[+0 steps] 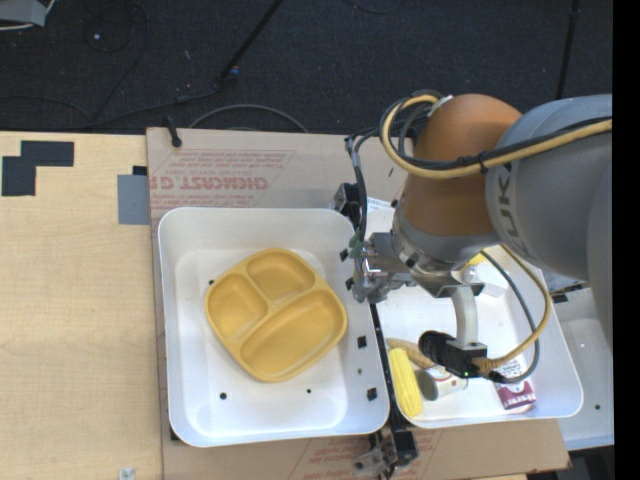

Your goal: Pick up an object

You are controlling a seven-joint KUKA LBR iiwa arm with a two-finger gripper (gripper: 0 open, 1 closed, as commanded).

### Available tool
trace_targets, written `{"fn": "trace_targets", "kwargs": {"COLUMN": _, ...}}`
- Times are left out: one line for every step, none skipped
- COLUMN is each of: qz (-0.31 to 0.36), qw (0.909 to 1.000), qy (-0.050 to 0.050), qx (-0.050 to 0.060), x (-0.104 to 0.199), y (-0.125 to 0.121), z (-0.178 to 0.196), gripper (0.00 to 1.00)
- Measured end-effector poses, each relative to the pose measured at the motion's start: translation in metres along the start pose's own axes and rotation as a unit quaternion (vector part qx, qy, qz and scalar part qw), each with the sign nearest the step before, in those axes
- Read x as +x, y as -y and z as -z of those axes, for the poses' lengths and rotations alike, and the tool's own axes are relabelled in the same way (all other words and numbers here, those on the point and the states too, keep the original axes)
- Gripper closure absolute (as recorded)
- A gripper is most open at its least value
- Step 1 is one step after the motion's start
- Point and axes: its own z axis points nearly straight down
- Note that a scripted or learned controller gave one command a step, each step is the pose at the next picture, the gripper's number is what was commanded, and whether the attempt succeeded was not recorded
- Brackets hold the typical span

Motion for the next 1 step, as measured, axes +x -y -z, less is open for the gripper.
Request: {"fn": "trace_targets", "kwargs": {"qz": 0.0, "qw": 1.0, "qy": 0.001, "qx": 0.0, "x": 0.0466, "y": 0.0286, "z": 0.0002, "gripper": 1.0}}
